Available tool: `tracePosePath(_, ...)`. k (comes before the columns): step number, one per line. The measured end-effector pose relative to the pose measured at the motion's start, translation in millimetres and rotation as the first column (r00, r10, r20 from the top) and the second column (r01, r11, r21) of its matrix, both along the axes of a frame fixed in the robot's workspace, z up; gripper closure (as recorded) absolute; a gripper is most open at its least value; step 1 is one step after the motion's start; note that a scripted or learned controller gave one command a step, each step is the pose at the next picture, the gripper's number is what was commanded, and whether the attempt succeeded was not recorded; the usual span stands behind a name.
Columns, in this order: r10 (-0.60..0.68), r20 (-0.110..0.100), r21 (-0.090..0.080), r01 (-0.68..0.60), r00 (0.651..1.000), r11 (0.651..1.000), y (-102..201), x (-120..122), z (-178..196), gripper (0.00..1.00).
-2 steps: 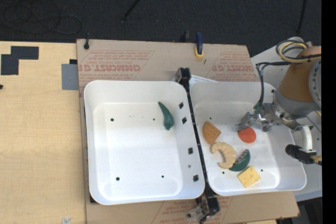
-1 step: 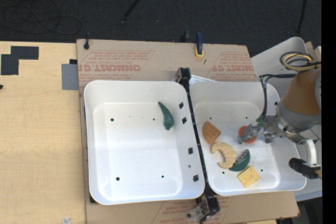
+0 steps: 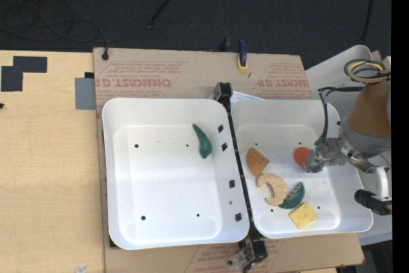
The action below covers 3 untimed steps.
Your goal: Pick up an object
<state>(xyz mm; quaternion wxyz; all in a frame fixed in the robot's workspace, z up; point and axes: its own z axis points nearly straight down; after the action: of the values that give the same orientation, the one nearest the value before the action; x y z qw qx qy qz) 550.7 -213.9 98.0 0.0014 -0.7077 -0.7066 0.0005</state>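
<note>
over the right bin (image 3: pixel 345 227), the jaws (image 3: pixel 313 162) sit beside a red object (image 3: pixel 301 155); their state is unclear.

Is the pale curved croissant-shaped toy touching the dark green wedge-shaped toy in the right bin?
Touching. The camera view shows the croissant-shaped toy lying against the green wedge, with no gap.

Even, bright overhead light washes the white bins (image 3: pixel 166 233) nearly shadowless, while the picture stays soft and grainy.
</note>
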Motion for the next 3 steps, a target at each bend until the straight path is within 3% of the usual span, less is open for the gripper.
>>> tracePosePath(1,-0.002,0.0,0.0,0.002,1.0,1.0,-0.3,0.0,0.1,0.0)
tracePosePath(2,0.002,0.002,-0.001,-0.002,1.0,1.0,0.1,16.8,-11.1,0.0)
tracePosePath(3,-0.001,0.002,-0.001,0.001,1.0,1.0,-1.4,15.9,-0.2,1.0)
